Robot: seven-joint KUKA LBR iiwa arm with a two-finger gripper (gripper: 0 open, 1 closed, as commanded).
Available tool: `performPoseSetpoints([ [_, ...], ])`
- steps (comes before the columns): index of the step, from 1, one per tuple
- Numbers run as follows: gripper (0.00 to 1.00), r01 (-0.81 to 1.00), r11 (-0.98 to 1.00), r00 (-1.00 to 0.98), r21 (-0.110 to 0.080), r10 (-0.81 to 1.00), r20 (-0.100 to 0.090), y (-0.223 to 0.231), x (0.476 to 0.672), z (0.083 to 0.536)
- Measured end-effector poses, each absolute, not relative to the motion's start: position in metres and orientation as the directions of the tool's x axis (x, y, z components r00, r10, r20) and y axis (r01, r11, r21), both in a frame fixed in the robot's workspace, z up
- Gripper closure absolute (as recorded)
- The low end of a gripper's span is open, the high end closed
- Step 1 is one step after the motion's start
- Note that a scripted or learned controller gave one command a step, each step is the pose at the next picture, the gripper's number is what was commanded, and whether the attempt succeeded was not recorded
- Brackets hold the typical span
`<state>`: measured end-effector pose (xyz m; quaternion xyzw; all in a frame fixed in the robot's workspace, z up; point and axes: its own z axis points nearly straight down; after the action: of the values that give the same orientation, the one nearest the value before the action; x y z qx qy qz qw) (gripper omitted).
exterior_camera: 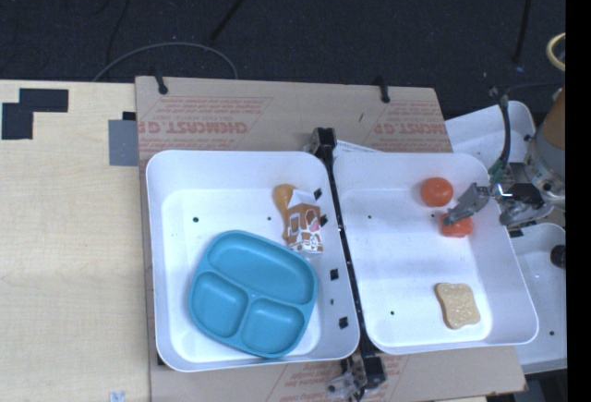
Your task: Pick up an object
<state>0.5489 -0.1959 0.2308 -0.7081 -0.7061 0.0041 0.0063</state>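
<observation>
At the right bin's (517,298) far right edge, gripper (459,213) low over a small red piece (457,226), finger spacing impossible to tell; orange ball (437,191) just beside.

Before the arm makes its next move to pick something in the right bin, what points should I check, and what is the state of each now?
1. Gripper is inside the right bin: ok.
2. A target is near it: ok, a small red object lies just below the tip, and an orange ball lies up-left of it.
3. An object is between the fingers: cannot tell.
4. Toast piece lies apart from the gripper: ok.
5. Blue divided plate and snack packet sit in the left bin, out of the way: ok.
</observation>
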Motion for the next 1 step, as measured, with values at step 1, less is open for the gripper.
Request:
performPoseSetpoints([
  [1,0.0,1.0,0.0,0.0,-0.003,1.0,0.001,-0.1956,0.5514,0.2381],
])
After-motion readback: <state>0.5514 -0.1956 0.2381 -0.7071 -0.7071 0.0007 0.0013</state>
